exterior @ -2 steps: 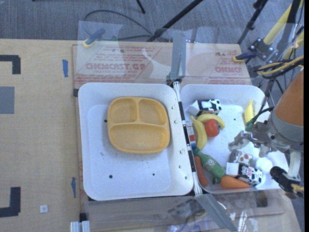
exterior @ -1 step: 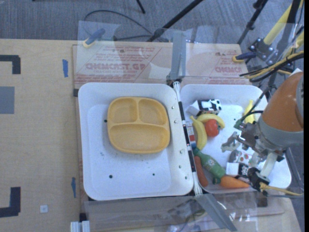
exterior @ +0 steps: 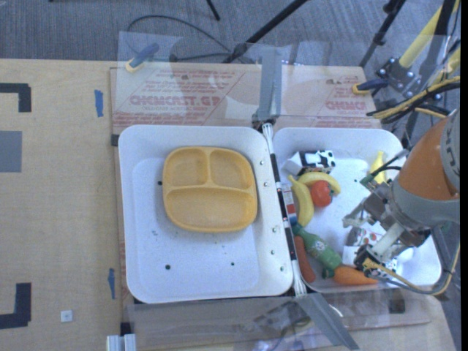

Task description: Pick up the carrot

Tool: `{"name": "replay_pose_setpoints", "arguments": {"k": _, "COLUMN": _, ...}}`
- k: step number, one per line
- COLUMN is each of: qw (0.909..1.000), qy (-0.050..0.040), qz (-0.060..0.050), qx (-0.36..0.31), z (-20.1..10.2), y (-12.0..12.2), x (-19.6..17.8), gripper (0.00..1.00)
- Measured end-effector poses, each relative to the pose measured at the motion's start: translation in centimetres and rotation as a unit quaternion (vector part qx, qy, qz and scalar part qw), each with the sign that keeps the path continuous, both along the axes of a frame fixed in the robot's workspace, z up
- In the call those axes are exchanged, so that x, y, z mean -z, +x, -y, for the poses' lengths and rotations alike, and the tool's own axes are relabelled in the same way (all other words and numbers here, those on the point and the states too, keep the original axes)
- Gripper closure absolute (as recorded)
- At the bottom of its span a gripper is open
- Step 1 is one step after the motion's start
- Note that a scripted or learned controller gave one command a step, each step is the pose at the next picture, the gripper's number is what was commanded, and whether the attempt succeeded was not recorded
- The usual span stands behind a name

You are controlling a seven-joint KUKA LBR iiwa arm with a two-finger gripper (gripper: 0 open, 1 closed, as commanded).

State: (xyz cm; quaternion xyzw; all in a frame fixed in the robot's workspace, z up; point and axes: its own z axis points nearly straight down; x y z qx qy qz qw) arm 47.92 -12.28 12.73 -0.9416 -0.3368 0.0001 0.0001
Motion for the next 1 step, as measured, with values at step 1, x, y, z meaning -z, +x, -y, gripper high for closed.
{"name": "replay_pose_setpoints", "arguments": {"k": 1, "qw": 1.0, "qy": -0.0006, "qz": 0.0, "qx": 0.0, "z": 0.04, "y": 0.0, "x": -0.95, "gripper": 1.0}}
